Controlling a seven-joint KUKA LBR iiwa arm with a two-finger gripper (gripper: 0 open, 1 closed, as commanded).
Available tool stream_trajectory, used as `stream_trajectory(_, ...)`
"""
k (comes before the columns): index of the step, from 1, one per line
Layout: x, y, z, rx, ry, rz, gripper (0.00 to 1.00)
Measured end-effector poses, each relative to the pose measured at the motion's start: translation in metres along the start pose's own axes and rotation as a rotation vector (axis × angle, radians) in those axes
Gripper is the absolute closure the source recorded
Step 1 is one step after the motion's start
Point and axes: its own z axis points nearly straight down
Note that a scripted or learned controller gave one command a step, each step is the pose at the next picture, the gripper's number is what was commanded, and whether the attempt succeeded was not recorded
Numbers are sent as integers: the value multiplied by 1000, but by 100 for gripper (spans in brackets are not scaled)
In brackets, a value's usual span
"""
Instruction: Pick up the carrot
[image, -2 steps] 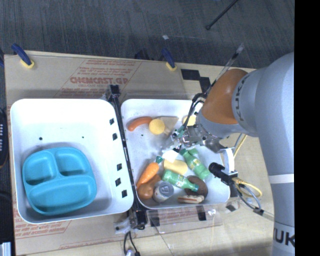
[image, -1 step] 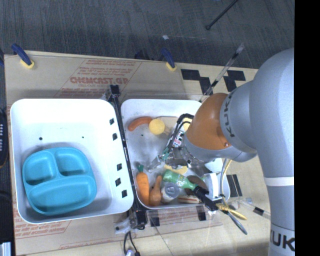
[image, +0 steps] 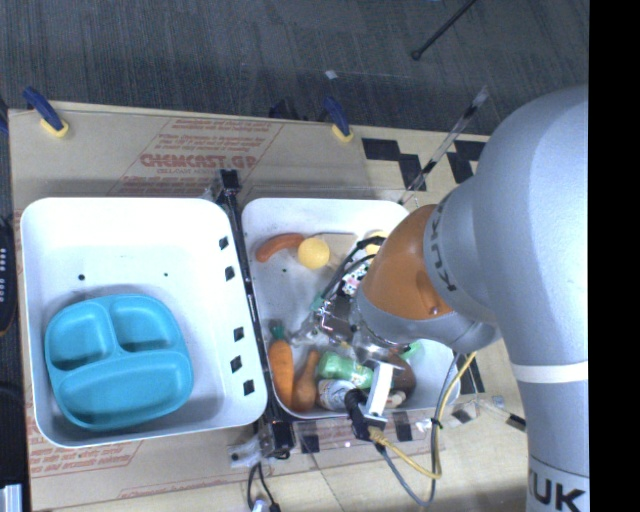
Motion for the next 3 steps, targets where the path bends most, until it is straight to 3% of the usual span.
stream_trajectory(1,0,0,-9,10,-1,-10,100)
stream_trajectory(2,0,-1,-9,10,-2,-11,0)
stream_trajectory(3,79,-38,-99,24,2,-136,0)
